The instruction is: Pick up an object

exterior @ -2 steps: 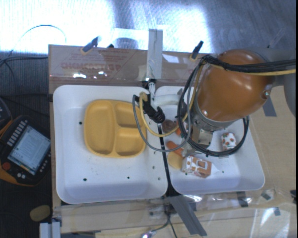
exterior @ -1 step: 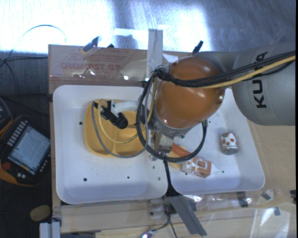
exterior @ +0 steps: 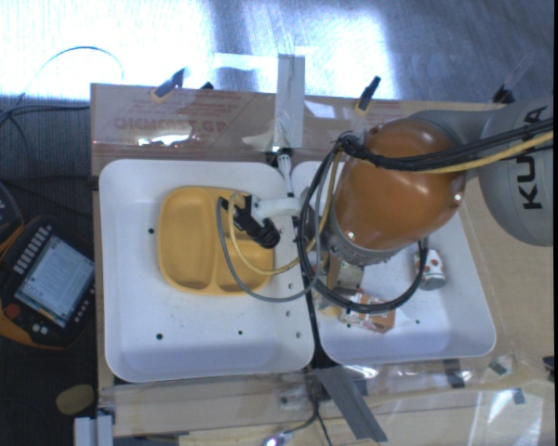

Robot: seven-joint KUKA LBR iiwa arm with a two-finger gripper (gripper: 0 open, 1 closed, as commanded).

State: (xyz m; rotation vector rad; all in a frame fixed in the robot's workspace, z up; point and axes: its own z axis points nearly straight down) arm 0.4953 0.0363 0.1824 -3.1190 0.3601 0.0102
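The grey arm with its orange band (exterior: pixel 395 189) is reaching over the right white bin (exterior: pixel 465 323), its gripper (exterior: pixel 349 282) hanging above a crumpled orange-and-white packet (exterior: pixel 372 319); a smooth yellow divided plastic tray (exterior: pixel 205 240) is lying in the left white bin (exterior: pixel 130 323).

A handheld control pendant (exterior: pixel 39 282) with a lit screen lies on the dark floor at far left. Behind the bench, a sheet of brown cardboard (exterior: pixel 191 119) stands under black clips (exterior: pixel 170 83), while a white cable (exterior: pixel 74 56) loops across the sunlit floor.
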